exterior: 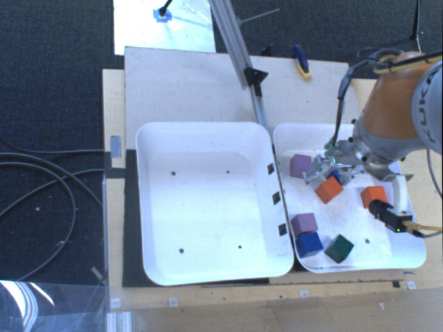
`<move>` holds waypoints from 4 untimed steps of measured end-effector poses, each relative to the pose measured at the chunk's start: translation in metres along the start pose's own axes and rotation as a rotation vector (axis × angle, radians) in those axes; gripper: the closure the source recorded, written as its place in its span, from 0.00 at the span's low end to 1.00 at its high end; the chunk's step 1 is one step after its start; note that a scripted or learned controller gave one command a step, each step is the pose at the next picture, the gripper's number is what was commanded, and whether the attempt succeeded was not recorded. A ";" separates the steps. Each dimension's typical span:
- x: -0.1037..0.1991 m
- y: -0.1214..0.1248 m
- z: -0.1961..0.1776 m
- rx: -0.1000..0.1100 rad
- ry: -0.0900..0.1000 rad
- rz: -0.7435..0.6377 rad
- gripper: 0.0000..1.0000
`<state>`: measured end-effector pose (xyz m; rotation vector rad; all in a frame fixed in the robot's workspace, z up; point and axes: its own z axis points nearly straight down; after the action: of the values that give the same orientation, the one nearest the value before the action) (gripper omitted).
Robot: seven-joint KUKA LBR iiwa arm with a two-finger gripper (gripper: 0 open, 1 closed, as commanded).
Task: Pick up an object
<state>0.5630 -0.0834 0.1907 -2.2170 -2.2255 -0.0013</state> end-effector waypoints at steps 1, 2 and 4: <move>-0.011 -0.014 0.070 -0.005 -0.004 0.003 0.00; -0.010 -0.011 0.055 -0.010 -0.002 -0.001 1.00; -0.091 0.016 0.102 0.000 -0.004 0.007 0.00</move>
<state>0.5793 -0.1742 0.0890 -2.2270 -2.2198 0.0028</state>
